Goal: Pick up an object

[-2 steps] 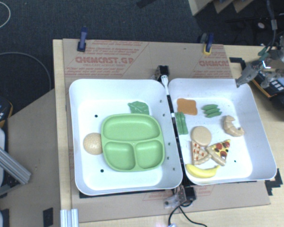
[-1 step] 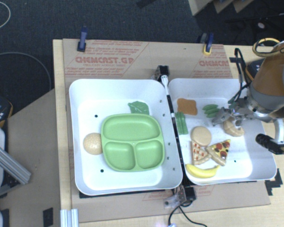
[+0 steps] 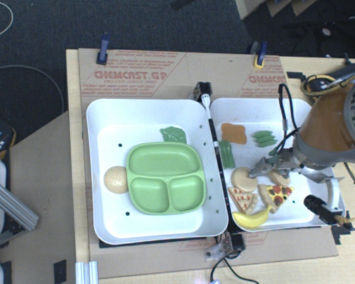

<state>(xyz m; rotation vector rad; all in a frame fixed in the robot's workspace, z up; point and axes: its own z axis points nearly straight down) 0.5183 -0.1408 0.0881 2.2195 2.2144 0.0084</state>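
My gripper (image 3: 271,168) is low in the right bin (image 3: 296,112), just right of a round beige piece (image 3: 243,178). It hangs over a cluster of toy food: a pizza slice (image 3: 276,194), a waffle-like wedge (image 3: 243,201) and a yellow banana (image 3: 251,219) at the bin's front. Further back lie an orange toast (image 3: 234,133), green beans (image 3: 263,138) and a green stick (image 3: 226,154) by the left wall. The arm's orange band (image 3: 326,123) hides the right part of the bin. I see nothing lifted.
The left bin (image 3: 103,123) holds a green divided plate (image 3: 165,177), a beige ball (image 3: 115,179) at its left and a green leaf (image 3: 174,135) behind it. A black cable (image 3: 283,108) loops over the right bin. Clamps (image 3: 103,49) pin the board's back edge.
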